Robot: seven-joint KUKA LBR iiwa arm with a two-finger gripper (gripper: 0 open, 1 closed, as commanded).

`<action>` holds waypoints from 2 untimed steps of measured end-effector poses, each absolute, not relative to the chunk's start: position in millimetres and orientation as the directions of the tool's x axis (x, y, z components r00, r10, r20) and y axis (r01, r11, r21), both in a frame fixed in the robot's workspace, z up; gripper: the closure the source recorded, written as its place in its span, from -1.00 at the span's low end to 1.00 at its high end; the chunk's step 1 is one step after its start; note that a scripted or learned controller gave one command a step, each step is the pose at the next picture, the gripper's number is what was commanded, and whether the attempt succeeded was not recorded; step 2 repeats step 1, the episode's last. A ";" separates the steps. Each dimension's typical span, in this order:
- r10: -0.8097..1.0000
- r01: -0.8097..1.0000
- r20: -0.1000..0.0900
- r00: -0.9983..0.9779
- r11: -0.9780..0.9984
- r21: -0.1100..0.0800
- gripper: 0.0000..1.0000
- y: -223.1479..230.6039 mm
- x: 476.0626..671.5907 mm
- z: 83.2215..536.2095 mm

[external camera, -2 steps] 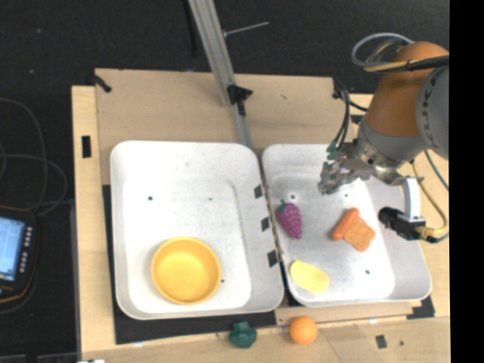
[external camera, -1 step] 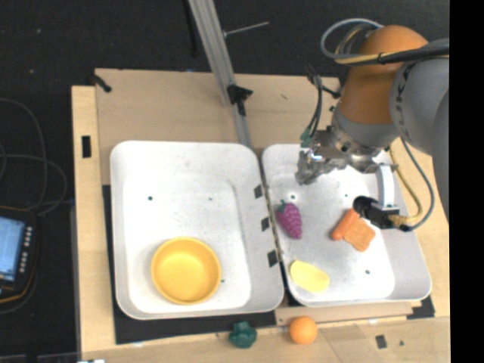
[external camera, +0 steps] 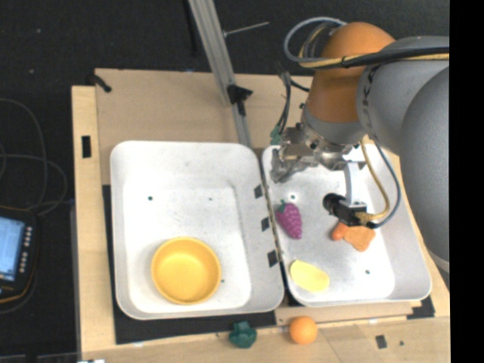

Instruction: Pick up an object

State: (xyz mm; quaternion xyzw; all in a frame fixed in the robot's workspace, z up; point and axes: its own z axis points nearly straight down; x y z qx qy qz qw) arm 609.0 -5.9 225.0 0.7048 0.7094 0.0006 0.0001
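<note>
Counter point(external camera: 151, 112) carries two white bins. Tool point(external camera: 283, 161) over right bin's point(external camera: 393, 278) far-left corner, grip state can't tell. Purple grapes point(external camera: 290, 219) near that bin's left wall; yellow bowl point(external camera: 186, 269) in left bin point(external camera: 181, 172).

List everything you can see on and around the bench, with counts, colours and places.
left bin: 1, white, left half of the bench
right bin: 1, white, right half of the bench
bowl: 1, yellow, near front of the left bin
grape bunch: 1, purple, left side of the right bin
yellow piece: 1, pale yellow, front of the right bin
orange piece: 1, orange, middle of the right bin
ball: 1, orange, on the bench in front of the right bin
green object: 1, dark green, on the bench left of the ball
arm: 1, grey with orange band, over the right bin
gripper: 1, metal, above the back left of the right bin
</note>
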 end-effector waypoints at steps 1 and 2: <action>1.000 1.000 0.002 -0.008 0.008 0.001 1.00 45.7 623.8 223.2; 1.000 1.000 0.002 -0.008 0.008 0.001 1.00 45.7 623.8 223.2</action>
